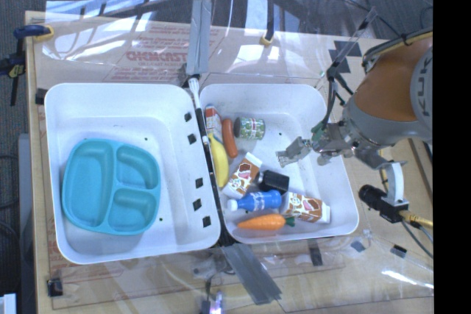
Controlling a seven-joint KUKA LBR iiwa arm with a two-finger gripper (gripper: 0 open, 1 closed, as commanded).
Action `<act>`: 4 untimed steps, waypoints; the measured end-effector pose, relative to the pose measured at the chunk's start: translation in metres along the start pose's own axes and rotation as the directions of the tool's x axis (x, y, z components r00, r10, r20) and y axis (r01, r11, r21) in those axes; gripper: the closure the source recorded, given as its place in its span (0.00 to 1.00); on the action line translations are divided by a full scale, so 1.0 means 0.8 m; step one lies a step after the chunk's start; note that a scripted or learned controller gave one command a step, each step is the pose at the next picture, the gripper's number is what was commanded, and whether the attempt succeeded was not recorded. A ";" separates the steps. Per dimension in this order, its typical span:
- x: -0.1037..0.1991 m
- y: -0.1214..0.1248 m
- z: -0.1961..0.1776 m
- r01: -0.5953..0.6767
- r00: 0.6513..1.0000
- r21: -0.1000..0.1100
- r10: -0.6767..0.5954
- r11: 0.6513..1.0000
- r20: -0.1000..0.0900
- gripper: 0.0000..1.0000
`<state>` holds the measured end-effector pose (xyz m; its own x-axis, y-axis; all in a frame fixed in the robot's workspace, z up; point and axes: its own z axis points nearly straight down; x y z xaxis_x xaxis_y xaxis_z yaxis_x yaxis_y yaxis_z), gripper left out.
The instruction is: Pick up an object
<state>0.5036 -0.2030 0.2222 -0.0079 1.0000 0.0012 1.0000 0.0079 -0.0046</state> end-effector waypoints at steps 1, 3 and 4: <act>0.008 0.050 -0.049 0.171 0.985 -0.002 -0.171 0.985 0.002 0.00; 0.040 0.092 0.081 0.306 0.952 0.000 -0.306 0.952 0.000 0.00; 0.071 0.187 0.147 0.357 0.934 -0.010 -0.357 0.934 0.010 0.00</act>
<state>0.6522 -0.1448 0.1038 -0.3642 0.9313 -0.0068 0.9313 0.3643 0.0064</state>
